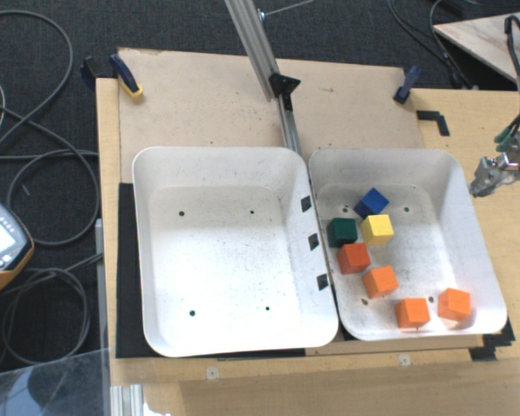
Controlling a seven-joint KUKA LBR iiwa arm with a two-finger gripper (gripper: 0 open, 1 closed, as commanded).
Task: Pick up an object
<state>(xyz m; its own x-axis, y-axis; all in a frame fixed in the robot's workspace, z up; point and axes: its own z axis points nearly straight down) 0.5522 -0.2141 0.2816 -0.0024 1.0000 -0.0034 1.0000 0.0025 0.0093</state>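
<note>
**Gripper parked off to the side, blocks all in the right bin**

Gripper (494,173) sits at the right edge of the view, just outside the right bin (468,199) rim, w/ nothing seen in it. Too small/blurry to tell its state tbh.

All blocks are in the right bin: blue block (372,203) at the back, yellow block (378,229) just in front of it, green block (343,231) to its left, red-orange block (354,256) under that. 3 orange blocks (380,281) trail toward the front right corner. Left bin (147,180) next to it.
</note>
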